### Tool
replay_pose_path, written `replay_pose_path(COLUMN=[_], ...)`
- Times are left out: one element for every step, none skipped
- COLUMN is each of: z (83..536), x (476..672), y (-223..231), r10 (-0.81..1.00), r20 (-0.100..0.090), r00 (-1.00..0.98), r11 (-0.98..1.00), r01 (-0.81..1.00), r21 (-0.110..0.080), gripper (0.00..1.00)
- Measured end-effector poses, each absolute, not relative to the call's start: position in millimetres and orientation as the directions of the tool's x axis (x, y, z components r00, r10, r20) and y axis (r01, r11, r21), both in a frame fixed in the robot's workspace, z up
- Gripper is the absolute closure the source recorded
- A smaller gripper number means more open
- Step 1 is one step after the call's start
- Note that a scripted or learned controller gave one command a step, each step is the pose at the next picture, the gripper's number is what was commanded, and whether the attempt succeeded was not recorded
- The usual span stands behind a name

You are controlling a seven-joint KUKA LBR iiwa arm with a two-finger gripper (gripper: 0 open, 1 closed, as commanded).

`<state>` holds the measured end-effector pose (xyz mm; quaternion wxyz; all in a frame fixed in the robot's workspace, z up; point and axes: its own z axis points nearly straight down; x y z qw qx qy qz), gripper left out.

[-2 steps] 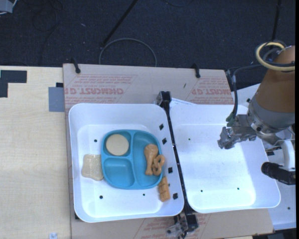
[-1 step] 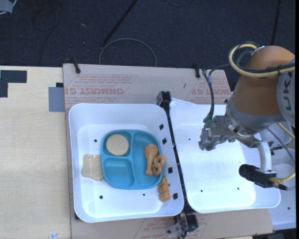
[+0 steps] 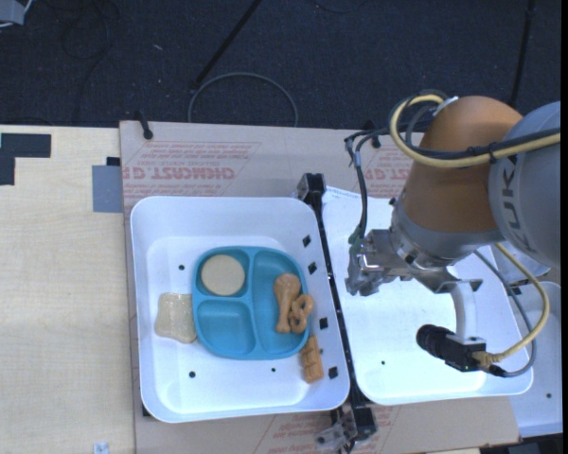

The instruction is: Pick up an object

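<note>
The left bin (image 3: 161, 225) holds a blue divided tray (image 3: 229, 331). A round tan biscuit (image 3: 221, 274) lies in the tray's upper left compartment, and a tan knobbly piece (image 3: 291, 303) lies in its right compartment. A pale bread-like piece (image 3: 175, 317) rests just left of the tray, and a small brown piece (image 3: 311, 359) sits by the tray's lower right corner. My gripper (image 3: 363, 274) hangs over the left part of the right bin (image 3: 398, 381), close to the divider between the bins. Nothing is visible in it.
The arm's orange band and grey body (image 3: 464, 187) cover the upper part of the right bin. A black cable plug (image 3: 452, 346) hangs over that bin's lower right. Cardboard (image 3: 199, 164) lies under both bins, and a wooden bench top (image 3: 47, 301) lies to the left.
</note>
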<state>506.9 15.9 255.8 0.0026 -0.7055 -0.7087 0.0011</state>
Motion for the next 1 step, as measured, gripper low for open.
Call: replay_pose_path(z=[252.6], x=[496.2], y=[63.8], r10=[1.000], r20=[0.001], r00=[-0.003], r11=[0.003], r01=[1.000], r21=[-0.005], gripper=[1.00])
